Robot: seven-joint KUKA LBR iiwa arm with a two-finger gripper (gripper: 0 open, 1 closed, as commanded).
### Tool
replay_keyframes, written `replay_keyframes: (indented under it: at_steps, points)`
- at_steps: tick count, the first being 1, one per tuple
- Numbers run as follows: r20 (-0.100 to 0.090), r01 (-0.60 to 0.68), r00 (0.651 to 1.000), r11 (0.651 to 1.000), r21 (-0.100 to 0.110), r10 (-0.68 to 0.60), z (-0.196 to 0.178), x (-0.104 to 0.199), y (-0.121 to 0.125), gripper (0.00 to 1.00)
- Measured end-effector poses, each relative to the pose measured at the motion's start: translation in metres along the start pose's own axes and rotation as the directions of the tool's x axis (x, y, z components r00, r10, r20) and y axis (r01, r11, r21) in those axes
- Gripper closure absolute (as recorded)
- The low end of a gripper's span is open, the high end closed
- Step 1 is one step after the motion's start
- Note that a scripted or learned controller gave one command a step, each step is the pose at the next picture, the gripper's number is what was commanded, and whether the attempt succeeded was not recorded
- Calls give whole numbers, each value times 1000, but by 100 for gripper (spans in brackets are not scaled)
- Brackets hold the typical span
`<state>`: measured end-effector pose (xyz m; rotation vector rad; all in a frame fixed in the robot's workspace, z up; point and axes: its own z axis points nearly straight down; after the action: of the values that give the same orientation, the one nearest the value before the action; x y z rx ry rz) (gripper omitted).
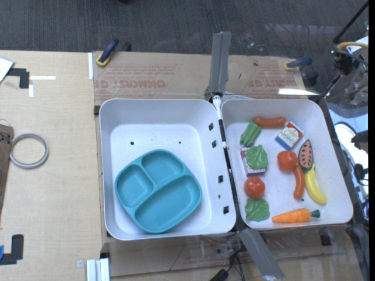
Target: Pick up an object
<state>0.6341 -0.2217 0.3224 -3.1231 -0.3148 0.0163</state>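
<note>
**A:** Two white bins side by side on the worktop point(53, 215). The left bin point(152, 113) carries one blue divided plate point(158, 189), sitting toward its 7 o'clock corner.

**B:** And the right bin point(334, 157) is crowded with toy food. A red sausage point(269, 122) lies at 12 o'clock, with a green pepper point(251, 133) just beside it at 11.

**A:** A small carton point(289, 136) sits at 1 o'clock. Below it a watermelon slice point(305, 154) stands beside a red tomato point(286, 160), with a yellow banana point(314, 185) at 4 o'clock.

**B:** On the 9 o'clock side there's a lettuce leaf point(255, 158), then a second tomato point(254, 186), then another green leaf point(256, 208) at 7.

**A:** An orange carrot point(293, 216) lies flat along the 6 o'clock wall. Every piece rests on the bin floor.

**B:** Tool open or closed?

**A:** Cannot tell from this angle.

**B:** Out at 9 o'clock on the worktop, a roll of tape point(26, 150) lies well apart from the bins.
</note>
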Motion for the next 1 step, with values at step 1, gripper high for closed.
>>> replay_keyframes:
  at_steps: [1]
  points:
    - [-2, 14, 1000, 1000, -1, -14, -83, 16, 3, 100]
